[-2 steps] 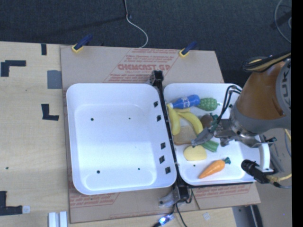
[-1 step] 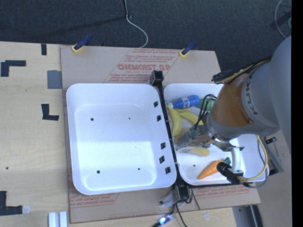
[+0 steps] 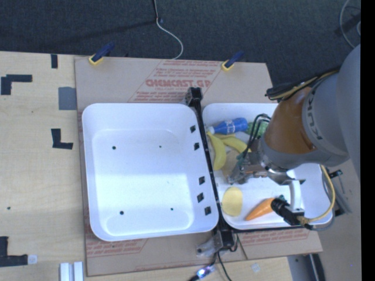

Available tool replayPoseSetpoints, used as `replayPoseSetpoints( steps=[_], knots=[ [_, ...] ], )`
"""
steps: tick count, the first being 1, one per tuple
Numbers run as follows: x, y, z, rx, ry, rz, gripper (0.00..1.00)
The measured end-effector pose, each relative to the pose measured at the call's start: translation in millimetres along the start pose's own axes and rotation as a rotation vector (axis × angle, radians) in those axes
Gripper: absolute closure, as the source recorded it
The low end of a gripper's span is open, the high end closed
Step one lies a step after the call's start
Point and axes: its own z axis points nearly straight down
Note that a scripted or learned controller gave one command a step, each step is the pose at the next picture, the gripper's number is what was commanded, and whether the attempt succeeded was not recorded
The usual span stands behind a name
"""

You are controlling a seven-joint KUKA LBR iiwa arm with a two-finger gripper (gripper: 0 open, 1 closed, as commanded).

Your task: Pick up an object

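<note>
The hand (image 3: 241,171) is lowered into the right bin (image 3: 316,212), just beside a yellow banana (image 3: 220,151). Whether anything is gripped cannot be told, as the wrist blocks the view. A blue bottle (image 3: 230,125) is seen behind the banana, while a pale round fruit (image 3: 232,201) and an orange carrot (image 3: 259,209) lie near the front wall.

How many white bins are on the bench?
2. The left bin lies beside the right bin, which holds the objects and the gripper.
</note>
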Motion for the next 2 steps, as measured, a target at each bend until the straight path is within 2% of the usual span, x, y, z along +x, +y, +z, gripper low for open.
replayPoseSetpoints(
  steps=[1,2],
  knots=[
    [1.1,76.3,10.5,-0.004,-0.001,-0.003,1.00],
    [127.9,126.0,-97.7,-0.015,0.002,-0.012,1.00]
  ],
)
